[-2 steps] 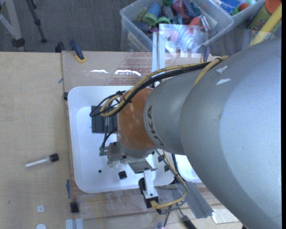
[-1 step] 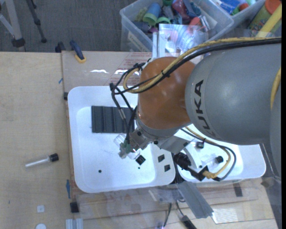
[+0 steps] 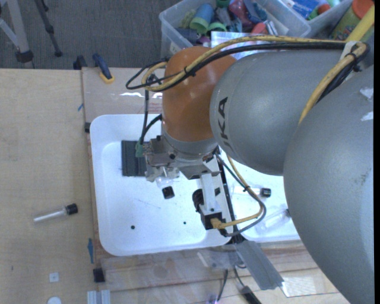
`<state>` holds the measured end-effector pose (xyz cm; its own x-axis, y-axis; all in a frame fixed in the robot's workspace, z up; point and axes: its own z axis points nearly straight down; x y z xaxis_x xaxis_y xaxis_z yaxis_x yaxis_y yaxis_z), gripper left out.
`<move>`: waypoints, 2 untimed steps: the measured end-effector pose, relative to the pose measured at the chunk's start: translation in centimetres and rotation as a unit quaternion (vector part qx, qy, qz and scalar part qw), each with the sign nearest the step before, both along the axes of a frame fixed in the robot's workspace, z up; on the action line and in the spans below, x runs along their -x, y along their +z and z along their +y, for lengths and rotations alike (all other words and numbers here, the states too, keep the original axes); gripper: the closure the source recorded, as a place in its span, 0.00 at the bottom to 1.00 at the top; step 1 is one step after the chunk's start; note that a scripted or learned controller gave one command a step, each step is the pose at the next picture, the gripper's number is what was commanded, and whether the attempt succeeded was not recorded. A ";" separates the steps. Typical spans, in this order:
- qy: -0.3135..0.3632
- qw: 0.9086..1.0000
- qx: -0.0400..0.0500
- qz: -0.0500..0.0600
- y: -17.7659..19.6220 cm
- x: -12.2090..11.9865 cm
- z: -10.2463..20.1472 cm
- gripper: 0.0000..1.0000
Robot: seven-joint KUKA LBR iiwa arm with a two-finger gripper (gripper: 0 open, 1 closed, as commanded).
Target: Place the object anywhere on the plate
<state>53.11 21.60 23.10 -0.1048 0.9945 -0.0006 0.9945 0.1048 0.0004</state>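
A dark grey flat rectangular plate [image 3: 130, 158] lies in the left white bin [image 3: 113, 237], toward its back left. My gripper [image 3: 161, 174] hangs just right of the plate, low over the bin floor, under the orange wrist band. A small black object [image 3: 168, 192] sits on the bin floor right below the gripper's silver tip; whether it touches the gripper I cannot tell. The arm hides the bin's right side and most of the right bin.
Two tiny dark specks [image 3: 132, 226] mark the left bin's floor. A small black piece [image 3: 265, 192] lies in the right bin. A white tube with a black cap [image 3: 56, 214] rests on the bench at left. A crate of toys [image 3: 231, 18] stands behind.
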 end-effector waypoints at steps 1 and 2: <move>0.155 0.988 0.000 0.000 8.5 -1.1 0.6 1.00; 0.063 0.998 0.000 0.000 17.0 -6.7 -1.2 1.00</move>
